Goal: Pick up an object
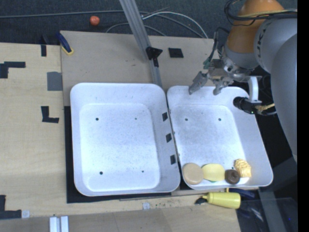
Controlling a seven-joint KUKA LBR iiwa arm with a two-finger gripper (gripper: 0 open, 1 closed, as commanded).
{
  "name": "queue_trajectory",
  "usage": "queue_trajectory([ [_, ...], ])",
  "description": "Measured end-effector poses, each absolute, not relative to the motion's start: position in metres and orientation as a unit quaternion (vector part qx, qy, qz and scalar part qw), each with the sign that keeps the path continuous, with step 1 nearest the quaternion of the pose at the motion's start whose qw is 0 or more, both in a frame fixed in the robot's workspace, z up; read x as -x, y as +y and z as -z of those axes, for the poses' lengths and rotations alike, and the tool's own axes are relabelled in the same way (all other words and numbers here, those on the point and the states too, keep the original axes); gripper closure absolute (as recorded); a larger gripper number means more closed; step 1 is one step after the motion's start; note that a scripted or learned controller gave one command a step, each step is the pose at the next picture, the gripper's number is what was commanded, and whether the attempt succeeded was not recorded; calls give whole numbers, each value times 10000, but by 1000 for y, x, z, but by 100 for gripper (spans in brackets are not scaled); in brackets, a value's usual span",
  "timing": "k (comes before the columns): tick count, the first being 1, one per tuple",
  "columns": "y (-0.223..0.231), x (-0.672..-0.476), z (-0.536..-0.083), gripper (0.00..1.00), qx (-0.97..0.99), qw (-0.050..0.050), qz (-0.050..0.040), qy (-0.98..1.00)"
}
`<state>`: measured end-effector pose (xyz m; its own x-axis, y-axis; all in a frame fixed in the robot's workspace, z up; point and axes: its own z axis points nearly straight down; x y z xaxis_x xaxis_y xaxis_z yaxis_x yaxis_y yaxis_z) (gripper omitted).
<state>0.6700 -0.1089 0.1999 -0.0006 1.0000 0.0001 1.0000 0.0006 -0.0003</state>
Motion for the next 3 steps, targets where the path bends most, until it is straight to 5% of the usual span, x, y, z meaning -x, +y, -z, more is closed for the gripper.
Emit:
queue_trajectory([
  [1, -118, -598, -166, 0, 7076, 17, -13, -7066],
  [2, -103, -529, -226, 0, 7070, -18, 16, -7072],
  [3, -156, -522, -184, 0, 7086, 14, -17, -7056],
])
